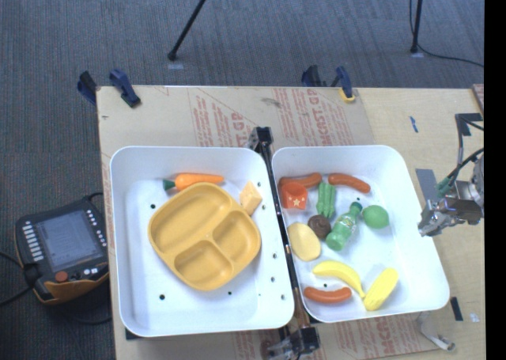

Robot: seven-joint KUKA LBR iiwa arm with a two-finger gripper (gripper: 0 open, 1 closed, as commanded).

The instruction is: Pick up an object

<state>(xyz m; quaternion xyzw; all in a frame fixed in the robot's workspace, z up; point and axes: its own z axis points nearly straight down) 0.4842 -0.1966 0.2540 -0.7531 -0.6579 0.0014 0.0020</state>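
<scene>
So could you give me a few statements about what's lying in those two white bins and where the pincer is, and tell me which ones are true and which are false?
1. The yellow divided tray lies in the left bin. True.
2. The carrot sits in the right bin. False: it lies in the left bin, by the tray's far edge.
3. The green bottle lies in the right bin, close to the lime. True.
4. The pincer is down among the toys, holding the banana. False: it is at the right bin's right rim, and the banana lies in the bin.
5. There are three sausages in the left bin. False: the sausages are in the right bin.
</scene>
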